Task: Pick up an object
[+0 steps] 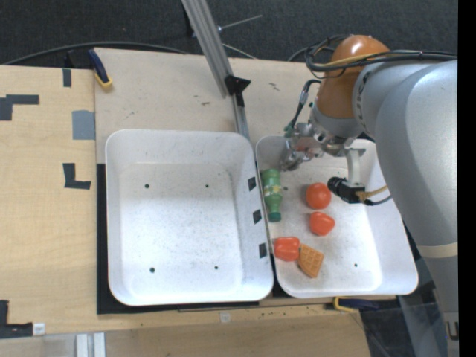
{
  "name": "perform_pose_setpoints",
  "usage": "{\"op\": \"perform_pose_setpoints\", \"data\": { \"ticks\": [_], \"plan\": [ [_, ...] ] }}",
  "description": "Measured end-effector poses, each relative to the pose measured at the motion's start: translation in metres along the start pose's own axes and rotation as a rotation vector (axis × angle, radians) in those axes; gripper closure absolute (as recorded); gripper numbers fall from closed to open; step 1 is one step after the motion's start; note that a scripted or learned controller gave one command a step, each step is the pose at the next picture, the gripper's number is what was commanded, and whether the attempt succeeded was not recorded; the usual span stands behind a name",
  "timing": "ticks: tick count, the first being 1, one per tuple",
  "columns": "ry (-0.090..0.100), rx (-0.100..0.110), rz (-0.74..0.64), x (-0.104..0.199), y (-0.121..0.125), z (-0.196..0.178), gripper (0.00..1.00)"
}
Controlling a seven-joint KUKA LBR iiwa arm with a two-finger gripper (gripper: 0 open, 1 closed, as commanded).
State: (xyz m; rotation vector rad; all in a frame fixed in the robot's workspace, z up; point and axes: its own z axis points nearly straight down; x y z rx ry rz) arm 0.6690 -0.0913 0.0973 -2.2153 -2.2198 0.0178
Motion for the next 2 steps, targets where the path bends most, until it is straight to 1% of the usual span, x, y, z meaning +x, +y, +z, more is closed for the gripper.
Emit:
{"op": "perform_pose_setpoints", "data": {
  "ticks": [1, 2],
  "plan": [
    [0.004, -0.017, 0.001, 0.001, 0.0, -0.064, 1.0],
    [0.003, -0.014, 0.0, -0.003, 0.009, -0.117, 1.0]
  ]
}}
